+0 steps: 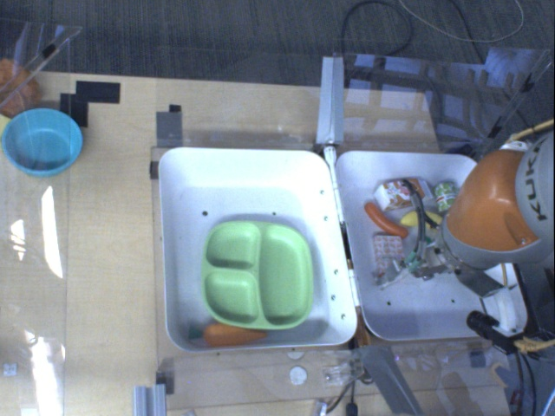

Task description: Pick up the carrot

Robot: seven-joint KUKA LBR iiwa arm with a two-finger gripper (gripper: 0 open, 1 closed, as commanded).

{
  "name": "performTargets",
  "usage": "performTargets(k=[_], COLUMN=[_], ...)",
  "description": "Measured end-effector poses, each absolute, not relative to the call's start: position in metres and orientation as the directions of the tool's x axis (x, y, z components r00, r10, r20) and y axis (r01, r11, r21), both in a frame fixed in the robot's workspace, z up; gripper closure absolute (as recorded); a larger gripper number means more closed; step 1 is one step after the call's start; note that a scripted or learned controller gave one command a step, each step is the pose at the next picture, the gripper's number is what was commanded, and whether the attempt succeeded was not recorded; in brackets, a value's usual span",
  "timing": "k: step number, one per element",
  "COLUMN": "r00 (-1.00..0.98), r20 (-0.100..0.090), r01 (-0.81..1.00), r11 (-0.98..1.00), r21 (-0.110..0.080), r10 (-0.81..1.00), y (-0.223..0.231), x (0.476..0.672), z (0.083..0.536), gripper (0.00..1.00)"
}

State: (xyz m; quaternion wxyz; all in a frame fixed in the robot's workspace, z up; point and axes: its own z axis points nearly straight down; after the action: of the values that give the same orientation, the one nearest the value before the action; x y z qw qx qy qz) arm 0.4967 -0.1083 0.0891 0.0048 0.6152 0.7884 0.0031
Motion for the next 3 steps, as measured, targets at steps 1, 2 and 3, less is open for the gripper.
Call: performTargets(k=[1, 2, 3], r00=[-0.078, -0.016, -0.085], r20=[-0.001, -0.001, -0.013], r01=[0.997, 1.000, 0.996], r11=[0.078, 0.016, 0.086], r21=[0.012, 0.008, 0.034], r10=[0.997, 1.000, 0.996], y=[-0.166, -0.137, -0.090], x=[0.547, 0.618, 0.563], z=[0.089, 0.140, 0.098], gripper=[0.00, 0.00, 0.00])
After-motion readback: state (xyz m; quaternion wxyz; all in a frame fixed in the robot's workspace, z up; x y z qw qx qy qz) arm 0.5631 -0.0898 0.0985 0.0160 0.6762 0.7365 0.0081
